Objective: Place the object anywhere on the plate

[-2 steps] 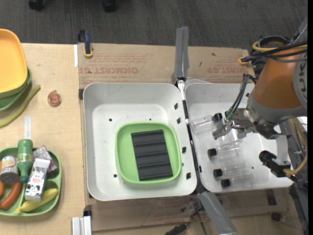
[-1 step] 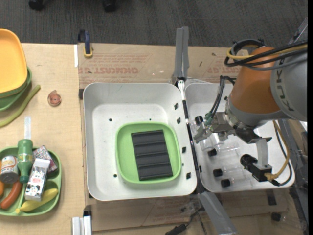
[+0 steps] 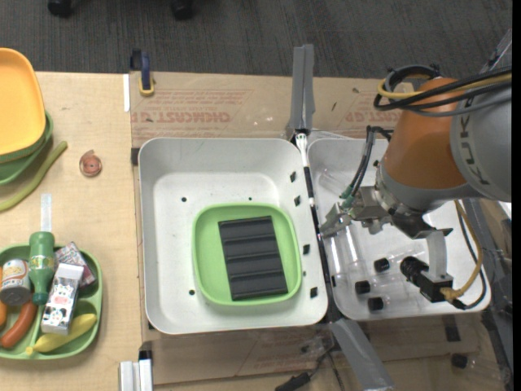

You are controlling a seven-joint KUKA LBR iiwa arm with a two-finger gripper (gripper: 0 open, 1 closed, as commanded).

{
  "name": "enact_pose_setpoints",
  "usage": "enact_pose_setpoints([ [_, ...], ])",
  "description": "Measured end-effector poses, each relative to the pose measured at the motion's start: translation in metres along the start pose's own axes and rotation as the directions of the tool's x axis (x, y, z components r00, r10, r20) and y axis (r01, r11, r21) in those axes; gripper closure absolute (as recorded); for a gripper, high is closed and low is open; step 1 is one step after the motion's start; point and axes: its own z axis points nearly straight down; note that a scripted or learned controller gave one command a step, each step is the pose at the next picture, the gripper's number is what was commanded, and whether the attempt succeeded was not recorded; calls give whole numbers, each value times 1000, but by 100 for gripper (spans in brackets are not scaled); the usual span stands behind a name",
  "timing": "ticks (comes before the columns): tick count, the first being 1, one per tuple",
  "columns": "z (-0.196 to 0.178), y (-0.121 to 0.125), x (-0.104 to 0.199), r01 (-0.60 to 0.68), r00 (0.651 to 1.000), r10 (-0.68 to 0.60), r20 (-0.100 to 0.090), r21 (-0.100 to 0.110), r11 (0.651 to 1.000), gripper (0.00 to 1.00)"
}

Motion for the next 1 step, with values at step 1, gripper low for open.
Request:
enact_pose_setpoints([
  [1, -10, 9, -3, -32, 999, 32, 1, 0, 999, 0],
])
